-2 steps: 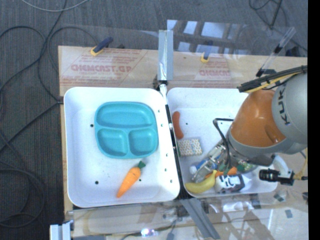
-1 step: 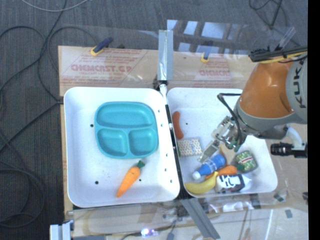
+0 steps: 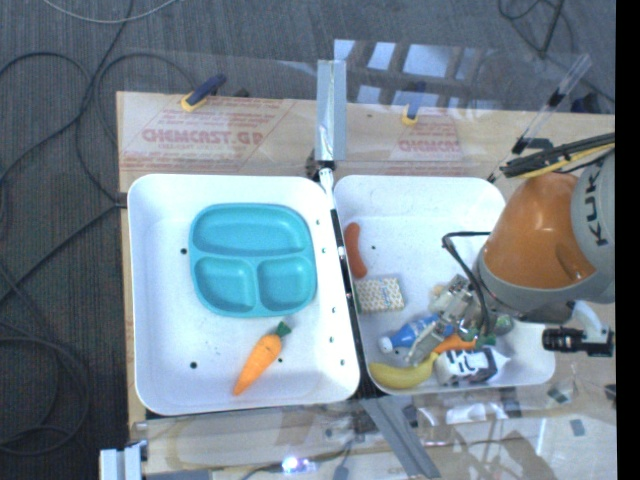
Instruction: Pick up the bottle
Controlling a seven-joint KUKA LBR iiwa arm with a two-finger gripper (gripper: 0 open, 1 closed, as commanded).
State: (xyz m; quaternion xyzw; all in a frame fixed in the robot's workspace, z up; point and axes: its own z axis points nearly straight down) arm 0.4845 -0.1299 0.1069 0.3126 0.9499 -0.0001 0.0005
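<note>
The arm (image 3: 545,238) reaches in from the right over the right bin (image 3: 420,193), its gripper (image 3: 452,320) low in the bin's lower right part, directly over the bottle (image 3: 408,335). The bottle lies on its side, white cap toward the left, blue label toward the gripper, and the metal fingertips look to be touching or just above its right end; whether they are apart or closed on it I cannot tell, since the parts blur together there. A banana (image 3: 400,374) curves just below the bottle along the bin's lower wall, and a black-and-white carton (image 3: 466,365) lies beside it to the right. A patterned sponge (image 3: 380,294) sits up-left of the bottle, and a sausage (image 3: 354,250) lies near the bin's left wall. In the left bin (image 3: 160,298) are a blue divided plate (image 3: 253,260) and, below it, a carrot (image 3: 259,360). Both bins rest on the tabletop (image 3: 230,143).
</note>
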